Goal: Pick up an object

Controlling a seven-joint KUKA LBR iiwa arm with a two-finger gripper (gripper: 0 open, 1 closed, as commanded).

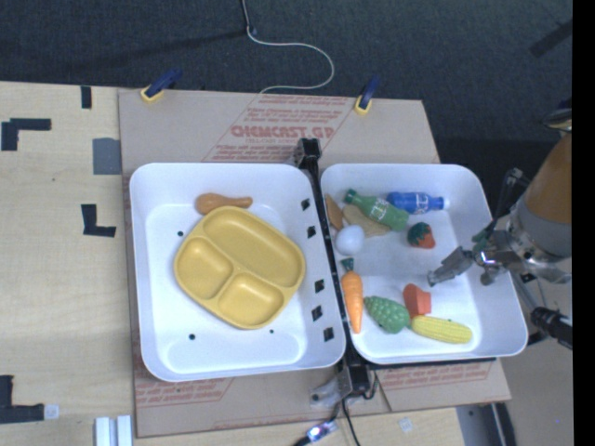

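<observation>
The arm's tool hangs over the right part of the right bin, reaching in from its right wall. I cannot tell how it is set, and nothing shows as held. So the pick looks unstarted: this reads as the approach. The nearest candidates are the small red piece and the yellow corn, both just below the tool; the next move calls for lining up over one of them and coming down.

The same bin also holds a green vegetable, a carrot along its left wall, a white ball, a green bottle, a blue bottle and a red-and-green fruit.

The left bin holds a yellow divided plate, with an orange drumstick-like toy just above it.
</observation>
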